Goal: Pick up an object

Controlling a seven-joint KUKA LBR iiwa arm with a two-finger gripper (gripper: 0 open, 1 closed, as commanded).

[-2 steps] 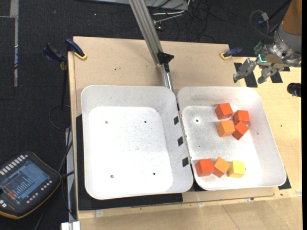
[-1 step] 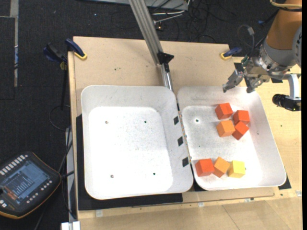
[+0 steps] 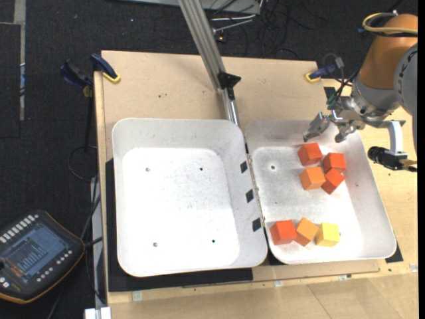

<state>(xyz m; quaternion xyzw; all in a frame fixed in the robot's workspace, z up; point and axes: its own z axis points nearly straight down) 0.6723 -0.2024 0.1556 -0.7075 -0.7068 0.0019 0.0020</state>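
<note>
Tan bench under two shallow white bins, side by side. Left bin the larger in view, speckled on its floor. Right bin holding seven small blocks in two clusters. Grey arm with an orange upper part, reaching in from the right over the far right corner of the right bin. Jaws spread open, nothing between the two fingers, hanging just above the far cluster. Far cluster: orange-red block nearest the fingers, a second orange-red block to its right, an orange block nearer, a red block tilted on edge beside that one. Near cluster, in a row along the near wall: orange-red block at left, tan-orange block in the middle, yellow block at right, each touching the next.
</note>
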